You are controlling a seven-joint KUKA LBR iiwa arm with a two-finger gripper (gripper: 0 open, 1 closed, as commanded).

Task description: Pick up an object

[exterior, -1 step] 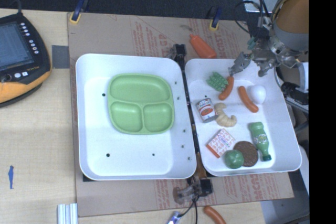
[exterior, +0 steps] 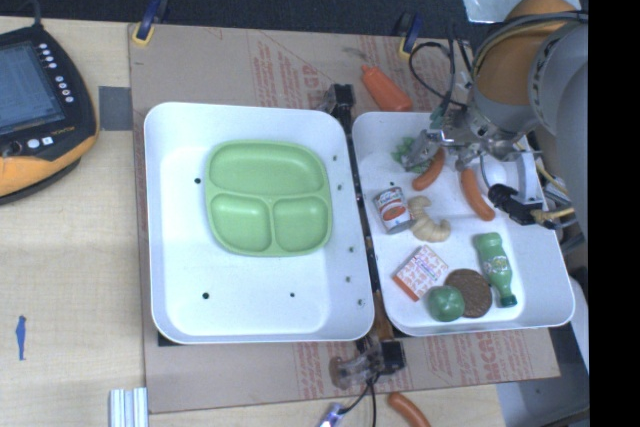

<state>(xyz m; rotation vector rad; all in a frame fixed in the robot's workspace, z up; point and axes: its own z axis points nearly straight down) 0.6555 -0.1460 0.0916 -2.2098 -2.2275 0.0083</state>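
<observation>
Orange sausage point(exterior: 429, 169) lies right at gripper point(exterior: 441, 141), rt bin point(exterior: 560, 305); green item point(exterior: 405, 152) just beside. Jaws apart or together: can't tell. Second sausage point(exterior: 476, 194) nearby.

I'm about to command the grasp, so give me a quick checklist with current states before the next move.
1. Pincer over the right bin, near its top edge: ok.
2. Sausage lying just below the pincer: ok.
3. Pincer opening: cannot tell.
4. Anything already held: cannot tell.
5. Target spacing: not ok, a green item sits close beside the sausage.
6. Green divided plate in the left bin, away from the arm: ok.
</observation>
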